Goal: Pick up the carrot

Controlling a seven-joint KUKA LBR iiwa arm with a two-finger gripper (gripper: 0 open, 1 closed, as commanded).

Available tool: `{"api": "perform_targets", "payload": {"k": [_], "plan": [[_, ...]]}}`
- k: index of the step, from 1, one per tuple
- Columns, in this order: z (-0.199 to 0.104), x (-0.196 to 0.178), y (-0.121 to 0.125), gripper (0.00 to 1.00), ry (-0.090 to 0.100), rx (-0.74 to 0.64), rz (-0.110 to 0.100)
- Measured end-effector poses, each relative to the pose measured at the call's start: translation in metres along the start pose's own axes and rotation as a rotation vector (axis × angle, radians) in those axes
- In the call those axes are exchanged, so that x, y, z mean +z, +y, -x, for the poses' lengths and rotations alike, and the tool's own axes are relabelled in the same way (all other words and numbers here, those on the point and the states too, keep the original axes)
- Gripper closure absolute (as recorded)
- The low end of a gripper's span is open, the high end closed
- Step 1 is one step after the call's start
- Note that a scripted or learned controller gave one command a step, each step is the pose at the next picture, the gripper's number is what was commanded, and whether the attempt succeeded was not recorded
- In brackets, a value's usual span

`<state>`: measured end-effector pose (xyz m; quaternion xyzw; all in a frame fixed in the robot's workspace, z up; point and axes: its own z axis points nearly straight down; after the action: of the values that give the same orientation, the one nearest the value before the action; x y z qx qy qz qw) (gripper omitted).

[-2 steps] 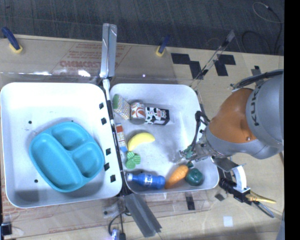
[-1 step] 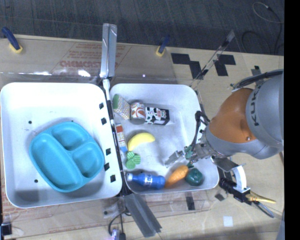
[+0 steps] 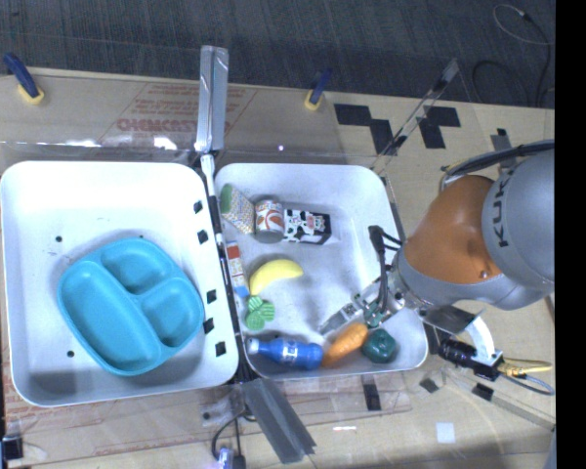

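Down at the near edge of the right bin [image 3: 396, 198] lies a blue bottle [image 3: 285, 353] on its side, and the carrot [image 3: 346, 340] sits just beside its right end, orange, lying at a slant. Touching the carrot's right side is a dark green rounded thing [image 3: 379, 346], tucked into that bin's near right corner.

Over the carrot hangs the gripper [image 3: 368, 313], reaching in from the right. Its metal fingers [image 3: 340, 316] stretch leftward just above the carrot, but from here I cannot tell whether they are spread or closed, and I see nothing plainly between them. Behind them the arm [image 3: 523, 228] rises grey, with its orange band [image 3: 447, 237] bulging over the bin's right wall.

Left of the carrot, a small green ridged piece [image 3: 260, 312] rests near the divider, and a yellow banana [image 3: 274, 274] lies just beyond it. Farther from the carrot, toward the far wall, a cow-patterned carton [image 3: 306, 226] lies flat, touching a small can [image 3: 268, 219], with a green packet [image 3: 236, 209] beside that.

Across the divider, the left bin [image 3: 39, 189] holds a teal tray [image 3: 130, 304] with three compartments, set at an angle. Both bins stand on a brown surface [image 3: 127, 106] with blue clamps [image 3: 23, 78] at its far edge.
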<state>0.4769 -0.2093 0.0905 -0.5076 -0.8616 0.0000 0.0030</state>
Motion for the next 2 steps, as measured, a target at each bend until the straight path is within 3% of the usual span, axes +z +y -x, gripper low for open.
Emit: {"api": "perform_targets", "payload": {"k": [1, 2], "plan": [[0.0002, -0.0083, 0.0003, 1.00, 0.002, -0.005, -0.002], [0.0001, -0.0083, 0.0004, 0.00, 0.002, -0.005, -0.002]]}}
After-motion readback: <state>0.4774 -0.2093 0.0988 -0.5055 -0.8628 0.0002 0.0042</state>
